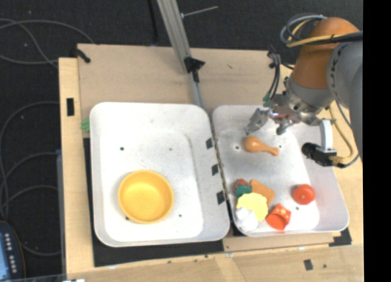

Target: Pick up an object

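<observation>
My gripper [267, 125] hangs over the far part of the right bin [324, 213], its two fingers spread apart with nothing between them. Just below it on the bin floor lies a tan drumstick-shaped toy [260, 146]. Near the bin's front sit a red tomato-like toy [303, 194], a red cup-shaped piece [278, 218], a yellow piece [252, 204], an orange piece [263, 189], a small white piece [246, 218] and a green and red bit [241, 186].
The left bin [153, 128] holds a yellow bowl [145, 196] at its front. A slanted metal pole [174, 21] rises behind the bins. Cables lie on the dark floor at the left.
</observation>
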### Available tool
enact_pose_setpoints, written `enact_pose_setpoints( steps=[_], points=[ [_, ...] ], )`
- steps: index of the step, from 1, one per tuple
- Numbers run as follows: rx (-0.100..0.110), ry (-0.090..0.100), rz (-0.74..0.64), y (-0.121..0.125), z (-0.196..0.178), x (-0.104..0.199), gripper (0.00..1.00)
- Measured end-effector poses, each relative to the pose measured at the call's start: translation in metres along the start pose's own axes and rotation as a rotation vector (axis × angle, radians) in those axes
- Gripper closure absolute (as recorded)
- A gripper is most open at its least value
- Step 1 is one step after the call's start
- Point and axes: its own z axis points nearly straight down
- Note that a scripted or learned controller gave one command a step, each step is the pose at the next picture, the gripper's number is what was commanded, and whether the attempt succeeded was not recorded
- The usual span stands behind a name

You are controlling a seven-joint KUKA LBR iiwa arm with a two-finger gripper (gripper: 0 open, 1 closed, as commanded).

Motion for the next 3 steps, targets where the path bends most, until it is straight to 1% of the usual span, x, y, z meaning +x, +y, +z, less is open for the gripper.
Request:
enact_pose_setpoints(
  steps=[1, 2, 3],
  points=[
    [0.001, 0.0, 0.0, -0.008, 0.049, -0.008, 0.0],
    [-0.008, 0.0, 0.002, -0.006, 0.034, -0.008, 1.0],
    [-0.005, 0.002, -0.002, 0.0, -0.026, -0.011, 1.0]
  ],
)
